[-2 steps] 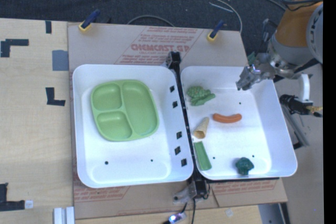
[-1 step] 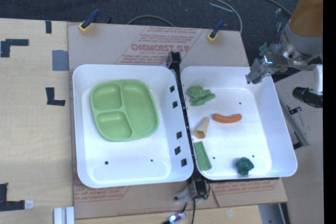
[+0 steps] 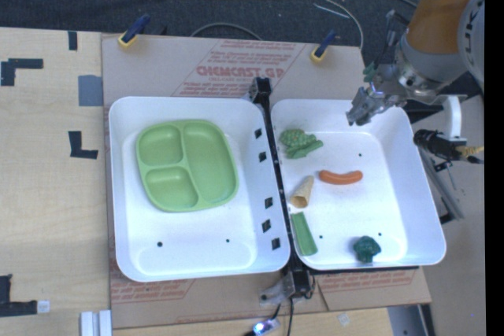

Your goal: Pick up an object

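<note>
1. Nearest the camera, in the right bin (image 3: 409,193), lay a dark broccoli floret (image 3: 366,249) and a green stick (image 3: 304,233) against the divider.
2. Further in sat a cone-shaped piece (image 3: 302,190) and an orange sausage (image 3: 340,177), lying apart, so either seemed easy to take.
3. Beyond them a leafy green piece (image 3: 299,142) rested near the divider.
4. The left bin (image 3: 126,193) held a green divided plate (image 3: 187,165).
5. My pincer (image 3: 359,111) hung over the right bin's far corner, grasping nothing; whether released or clenched, I cannot tell.

green plate (image 3: 187,166), orange sausage (image 3: 340,177), white bins (image 3: 126,193)
</note>
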You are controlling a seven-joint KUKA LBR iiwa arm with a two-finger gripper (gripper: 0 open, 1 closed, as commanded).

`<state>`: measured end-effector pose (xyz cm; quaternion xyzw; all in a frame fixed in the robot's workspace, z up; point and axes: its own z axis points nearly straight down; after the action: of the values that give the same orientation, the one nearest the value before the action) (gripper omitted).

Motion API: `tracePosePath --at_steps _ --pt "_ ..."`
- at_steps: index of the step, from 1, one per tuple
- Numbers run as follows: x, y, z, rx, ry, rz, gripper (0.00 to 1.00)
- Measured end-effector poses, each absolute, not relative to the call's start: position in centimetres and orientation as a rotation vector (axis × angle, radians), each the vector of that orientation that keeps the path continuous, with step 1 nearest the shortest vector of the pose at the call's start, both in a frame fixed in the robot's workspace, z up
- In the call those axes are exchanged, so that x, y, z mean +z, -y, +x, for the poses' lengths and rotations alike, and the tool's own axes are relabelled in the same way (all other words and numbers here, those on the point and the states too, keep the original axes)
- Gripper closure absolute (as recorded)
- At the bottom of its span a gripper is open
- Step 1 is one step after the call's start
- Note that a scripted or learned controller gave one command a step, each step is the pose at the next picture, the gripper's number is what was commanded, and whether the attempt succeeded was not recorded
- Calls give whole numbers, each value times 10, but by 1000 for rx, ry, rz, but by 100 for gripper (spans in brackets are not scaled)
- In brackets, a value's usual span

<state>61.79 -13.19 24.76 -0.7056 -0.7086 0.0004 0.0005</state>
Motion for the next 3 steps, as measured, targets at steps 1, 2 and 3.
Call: tracePosePath --at_steps 1,2,3 --pt "246 88 611 1 2226 -2214 100" --pt "232 35 613 2 2226 -2213 100" --pt "239 -20 607 -1 2228 -2211 100"
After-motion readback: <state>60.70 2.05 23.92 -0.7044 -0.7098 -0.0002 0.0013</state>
